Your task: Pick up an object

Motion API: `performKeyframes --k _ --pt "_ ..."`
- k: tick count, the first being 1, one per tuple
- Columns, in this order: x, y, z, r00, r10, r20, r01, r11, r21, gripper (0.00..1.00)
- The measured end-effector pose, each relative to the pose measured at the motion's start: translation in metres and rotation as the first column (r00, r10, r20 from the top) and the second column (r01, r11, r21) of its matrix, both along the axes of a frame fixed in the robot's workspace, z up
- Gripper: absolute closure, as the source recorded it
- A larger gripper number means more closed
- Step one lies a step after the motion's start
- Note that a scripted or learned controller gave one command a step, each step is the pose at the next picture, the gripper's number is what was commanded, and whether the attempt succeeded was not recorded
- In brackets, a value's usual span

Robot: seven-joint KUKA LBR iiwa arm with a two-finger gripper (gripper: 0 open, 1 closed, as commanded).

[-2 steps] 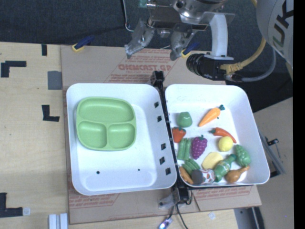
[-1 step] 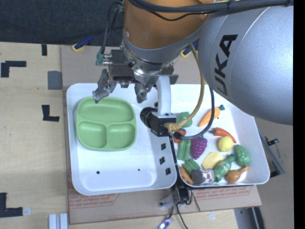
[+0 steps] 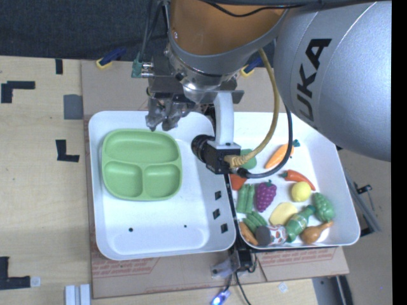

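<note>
End effector (image 3: 161, 121) is seen at upper centre of frame, over the far rim of the left bin (image 3: 102, 234), by the green divided plate (image 3: 141, 164). Fingers look nearly closed w/ nothing between them. Toy food pile (image 3: 283, 202) lies in right bin, lower right, well apart. Risk: an empty grasp if closed here, or the plate rim gets clipped.
</note>
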State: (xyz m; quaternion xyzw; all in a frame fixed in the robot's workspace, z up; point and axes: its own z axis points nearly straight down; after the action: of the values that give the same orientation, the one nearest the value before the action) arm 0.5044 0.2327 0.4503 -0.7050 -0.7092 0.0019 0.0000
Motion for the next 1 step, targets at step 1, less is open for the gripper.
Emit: performKeyframes --k 1 --pt "-0.003 -0.0222 -0.0408 1.0 -0.007 -0.003 0.007 1.0 -0.001 1.0"
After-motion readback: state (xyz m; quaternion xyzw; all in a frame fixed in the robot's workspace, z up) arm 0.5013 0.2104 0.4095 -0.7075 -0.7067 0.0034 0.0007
